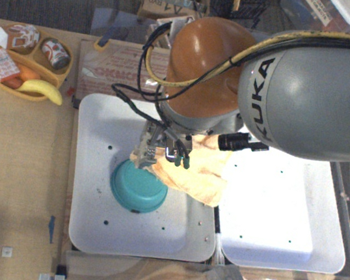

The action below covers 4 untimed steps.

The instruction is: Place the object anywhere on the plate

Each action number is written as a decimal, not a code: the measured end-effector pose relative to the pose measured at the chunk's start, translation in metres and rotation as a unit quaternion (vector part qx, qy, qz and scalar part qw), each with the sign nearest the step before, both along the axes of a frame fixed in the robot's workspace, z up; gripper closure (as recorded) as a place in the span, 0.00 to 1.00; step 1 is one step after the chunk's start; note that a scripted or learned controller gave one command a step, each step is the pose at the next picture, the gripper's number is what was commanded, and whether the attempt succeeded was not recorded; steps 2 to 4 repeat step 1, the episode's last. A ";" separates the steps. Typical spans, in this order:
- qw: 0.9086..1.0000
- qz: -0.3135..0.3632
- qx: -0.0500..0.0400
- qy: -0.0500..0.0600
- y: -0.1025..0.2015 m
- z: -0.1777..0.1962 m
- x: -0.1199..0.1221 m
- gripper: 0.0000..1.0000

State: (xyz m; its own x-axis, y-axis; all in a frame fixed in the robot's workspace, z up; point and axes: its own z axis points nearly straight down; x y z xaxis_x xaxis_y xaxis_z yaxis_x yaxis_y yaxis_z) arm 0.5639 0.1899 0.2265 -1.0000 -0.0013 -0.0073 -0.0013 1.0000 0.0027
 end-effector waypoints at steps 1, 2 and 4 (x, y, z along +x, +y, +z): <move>1.000 0.000 0.000 0.000 0.000 0.000 0.000 0.00; 1.000 0.000 0.000 0.000 0.000 0.000 0.000 0.00; 1.000 0.000 0.000 0.000 0.000 0.000 0.000 0.00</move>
